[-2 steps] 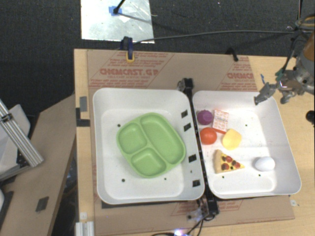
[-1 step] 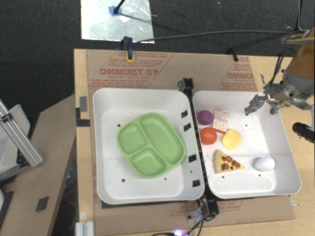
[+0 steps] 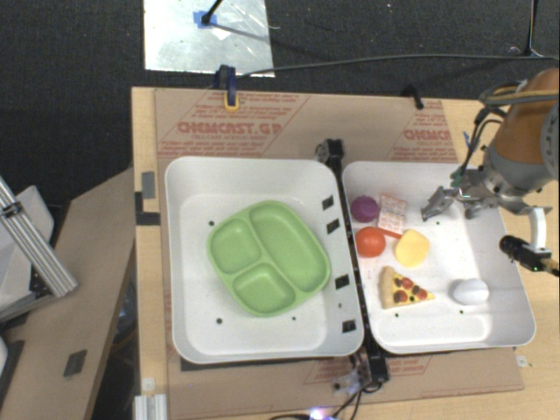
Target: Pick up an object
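The task looks barely begun: every object lies loose in the right bin (image 3: pixel 507 322) and nothing sits between the fingers of the pincer (image 3: pixel 440 205). The pincer hangs over the far right part of that bin, its fingers spread and pointing left, near a small printed packet (image 3: pixel 392 210) but apart from it.

Candidates to pick are a purple ball-like toy (image 3: pixel 364 207), a red tomato-like toy (image 3: pixel 371 241), a yellow rounded piece (image 3: pixel 412 248), a toy pizza slice (image 3: pixel 402 289) and a white egg-shaped object (image 3: pixel 470 291). Left to do, as a judgement: lower onto one, close, and lift.

The left bin (image 3: pixel 188 182) holds a green divided plate (image 3: pixel 267 256). Both bins rest on a brown cardboard sheet (image 3: pixel 262 121) covering the table. Beyond it lies dark carpeted floor (image 3: pixel 70 77) with a shiny foil-like square (image 3: pixel 206 24) at the far side.
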Controlling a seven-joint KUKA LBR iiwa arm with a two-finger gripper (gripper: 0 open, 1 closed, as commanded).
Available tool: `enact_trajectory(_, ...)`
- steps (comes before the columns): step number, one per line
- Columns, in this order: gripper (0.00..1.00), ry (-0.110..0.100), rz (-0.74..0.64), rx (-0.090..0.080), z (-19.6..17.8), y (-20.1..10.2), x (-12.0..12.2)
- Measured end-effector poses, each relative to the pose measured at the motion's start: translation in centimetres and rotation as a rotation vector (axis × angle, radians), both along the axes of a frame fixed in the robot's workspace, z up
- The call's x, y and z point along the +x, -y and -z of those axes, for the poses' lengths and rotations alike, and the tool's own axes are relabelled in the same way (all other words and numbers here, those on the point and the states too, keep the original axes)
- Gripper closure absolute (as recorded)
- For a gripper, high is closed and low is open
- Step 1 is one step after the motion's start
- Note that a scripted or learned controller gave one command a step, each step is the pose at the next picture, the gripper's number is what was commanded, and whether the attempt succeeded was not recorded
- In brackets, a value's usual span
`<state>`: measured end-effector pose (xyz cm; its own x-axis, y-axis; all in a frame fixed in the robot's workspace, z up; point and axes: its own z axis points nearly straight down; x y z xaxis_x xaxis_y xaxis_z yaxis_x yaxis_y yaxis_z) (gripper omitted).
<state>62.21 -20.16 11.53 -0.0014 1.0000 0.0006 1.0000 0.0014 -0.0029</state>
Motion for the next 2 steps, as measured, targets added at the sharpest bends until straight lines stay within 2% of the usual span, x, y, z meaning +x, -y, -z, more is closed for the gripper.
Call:
enact_trajectory(1,0.0,0.003,-0.001,-0.001,3.2,-0.1,0.0)
enact_trajectory(2,1.0,0.009,-0.002,-0.003,1.8,0.0,0.2)
